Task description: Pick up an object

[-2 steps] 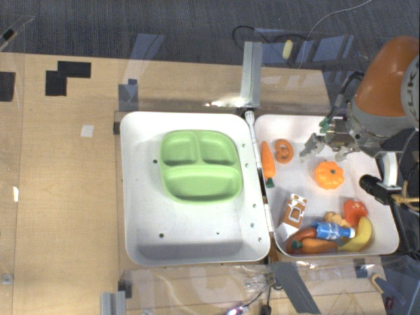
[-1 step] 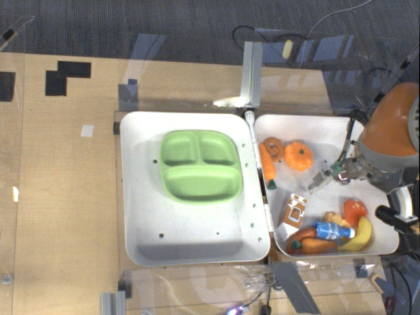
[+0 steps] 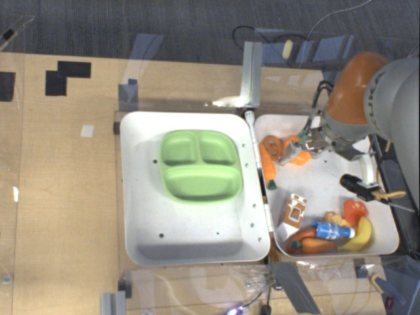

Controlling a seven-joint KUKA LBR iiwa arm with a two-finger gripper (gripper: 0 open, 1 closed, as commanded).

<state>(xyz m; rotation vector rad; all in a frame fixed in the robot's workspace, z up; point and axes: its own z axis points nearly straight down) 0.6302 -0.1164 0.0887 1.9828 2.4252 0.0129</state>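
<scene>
My gripper point(image 3: 310, 143) is low in the back of the right bin point(image 3: 328, 176), reaching in from the right. Directly at its tip lies a small orange piece point(image 3: 298, 157), and an orange ring-shaped toy point(image 3: 275, 145) sits just to its left. I cannot see whether anything is between the fingers. A carrot point(image 3: 267, 167) lies along the bin's left wall. At the front of the bin are a small brown-and-white box point(image 3: 294, 210), a blue bottle point(image 3: 331, 231), a banana point(image 3: 361, 235), a red tomato point(image 3: 354, 210) and a reddish sausage point(image 3: 315, 245).
The left bin point(image 3: 141, 176) holds a green divided plate point(image 3: 199, 164). A metal post point(image 3: 251, 77) stands behind the wall between the bins. The middle of the right bin's floor is bare white.
</scene>
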